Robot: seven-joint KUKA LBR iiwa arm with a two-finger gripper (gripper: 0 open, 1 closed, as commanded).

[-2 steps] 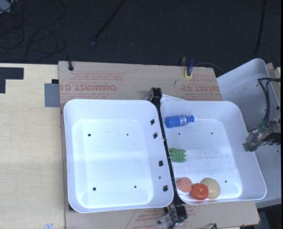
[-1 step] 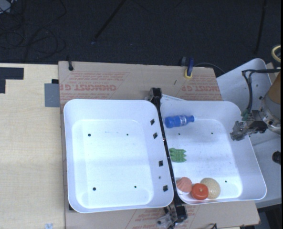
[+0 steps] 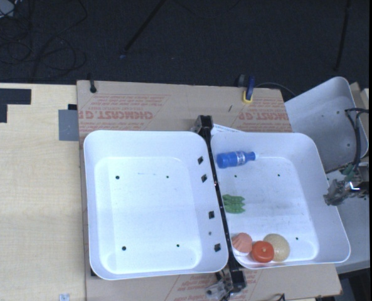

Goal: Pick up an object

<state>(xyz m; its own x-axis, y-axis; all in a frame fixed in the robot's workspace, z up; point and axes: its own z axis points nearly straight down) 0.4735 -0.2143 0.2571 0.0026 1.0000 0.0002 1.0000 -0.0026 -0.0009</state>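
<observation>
Where gripper (image 3: 344, 192) blurs, fingers indistinct; bottle (image 3: 235, 159) clear

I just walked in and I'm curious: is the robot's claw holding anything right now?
Gripper: at the right bin's outer edge; open or closed cannot be told.

two bins side by side on the surface (image 3: 29, 187) | right bin (image 3: 311, 168): bottle (image 3: 235, 159) at back, pea pod (image 3: 233, 204) mid-left, three round bits (image 3: 261, 248) front | pincer (image 3: 341, 192) off right rim
</observation>
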